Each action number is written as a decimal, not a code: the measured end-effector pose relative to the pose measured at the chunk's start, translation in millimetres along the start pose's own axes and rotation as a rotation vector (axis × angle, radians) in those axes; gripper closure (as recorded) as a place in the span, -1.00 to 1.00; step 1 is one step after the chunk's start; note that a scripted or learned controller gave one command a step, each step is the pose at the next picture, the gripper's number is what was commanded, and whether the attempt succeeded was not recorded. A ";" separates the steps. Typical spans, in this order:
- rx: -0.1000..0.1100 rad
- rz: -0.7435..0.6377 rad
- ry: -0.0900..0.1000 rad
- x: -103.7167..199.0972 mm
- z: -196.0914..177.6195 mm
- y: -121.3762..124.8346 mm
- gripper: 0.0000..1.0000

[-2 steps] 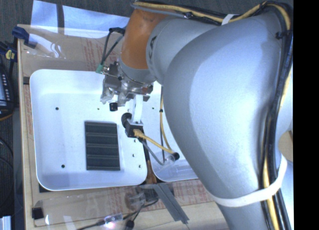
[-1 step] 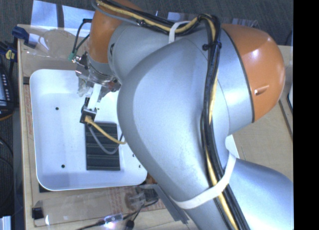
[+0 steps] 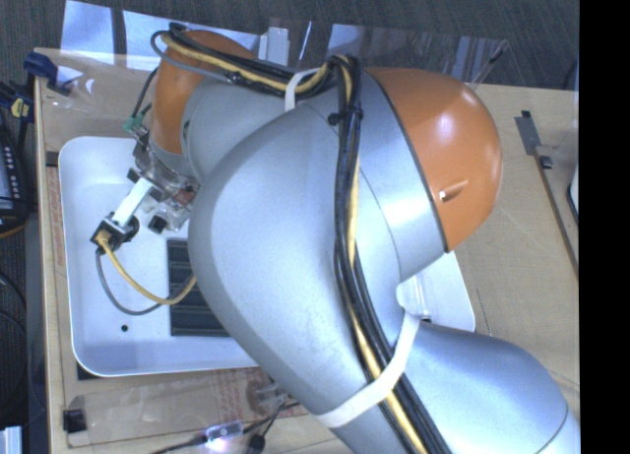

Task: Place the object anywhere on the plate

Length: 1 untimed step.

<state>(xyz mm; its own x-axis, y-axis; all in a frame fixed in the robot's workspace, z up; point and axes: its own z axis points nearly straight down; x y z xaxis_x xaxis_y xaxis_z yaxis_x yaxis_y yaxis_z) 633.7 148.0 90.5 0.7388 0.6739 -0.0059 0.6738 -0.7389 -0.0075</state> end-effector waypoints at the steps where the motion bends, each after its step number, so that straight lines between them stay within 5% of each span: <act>1: -0.006 -0.417 0.006 -14.4 -167.1 -17.6 1.00</act>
<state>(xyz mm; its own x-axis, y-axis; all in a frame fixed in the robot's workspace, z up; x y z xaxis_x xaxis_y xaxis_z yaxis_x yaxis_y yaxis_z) 612.8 151.0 257.8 0.4025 0.9154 0.0017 0.9154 -0.4025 -0.0021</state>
